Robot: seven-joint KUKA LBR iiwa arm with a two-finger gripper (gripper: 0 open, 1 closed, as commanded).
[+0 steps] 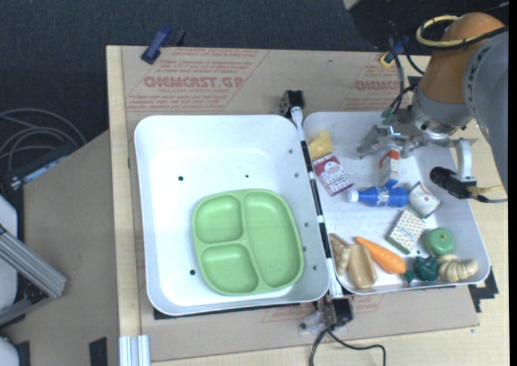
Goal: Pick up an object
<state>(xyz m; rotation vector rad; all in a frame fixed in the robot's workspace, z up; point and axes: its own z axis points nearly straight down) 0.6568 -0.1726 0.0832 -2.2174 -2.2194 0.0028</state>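
Dark blue carpet surrounds the worktop (pixel 242 73), a brown board printed with red lettering. Two shallow white bins sit side by side on it, joined along a dark central seam.

Camera view, left bin (pixel 161 195): it holds one green divided tray (pixel 246 241) with three compartments, lying flat toward the near half of the bin.

Camera view, right bin (pixel 343 126): it holds all the small objects.
- A yellow piece (pixel 321 145) lies near the far left corner, just beside the seam.
- A red-and-white packet (pixel 329 174) lies directly below the yellow piece.
- A blue bottle (pixel 381 195) lies on its side near the bin's middle, white cap pointing left.
- A white cylinder (pixel 423 199) sits just right of the bottle.
- A patterned card (pixel 405 232) lies tilted below the cylinder.
- A green round object (pixel 439 241) sits to the right of the card.
- An orange carrot (pixel 381 254) lies at a slant near the front, touching a tan piece (pixel 357 265) on its left.
- A teal piece (pixel 422 268) and a tan lumpy piece (pixel 459 269) lie along the front right edge.

Camera view, arm (pixel 477 57): it enters from the right, grey with an orange band, over the far part of the right bin. The claw (pixel 391 154) hangs above the bin floor, just beyond the blue bottle. A slim red-and-white item (pixel 393 166) shows beneath it; whether it is gripped cannot be determined, nor how far the claw is spread.
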